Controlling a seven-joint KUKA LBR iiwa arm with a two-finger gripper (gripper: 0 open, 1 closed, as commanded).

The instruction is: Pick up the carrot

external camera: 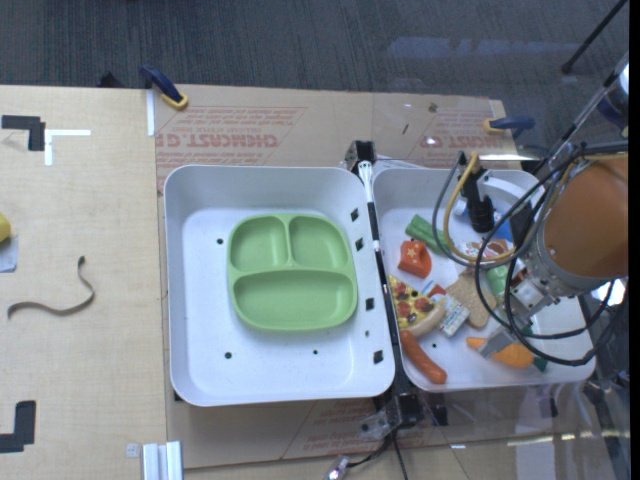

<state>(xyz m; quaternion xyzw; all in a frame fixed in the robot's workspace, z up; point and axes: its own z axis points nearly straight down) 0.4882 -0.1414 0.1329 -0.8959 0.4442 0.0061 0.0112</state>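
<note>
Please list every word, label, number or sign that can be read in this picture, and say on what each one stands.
Red print on the cardboard sheet above the left bin: upside down and mirrored, too blurred to read with certainty.
Red print on the cardboard below the bins, near the front edge: too small to read.
I can read no other text.

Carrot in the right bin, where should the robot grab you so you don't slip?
Probably from straight above, around the middle of the carrot. It lies flat and slanted near the front wall of the right bin, so the fingers should close across its narrow width.
</note>
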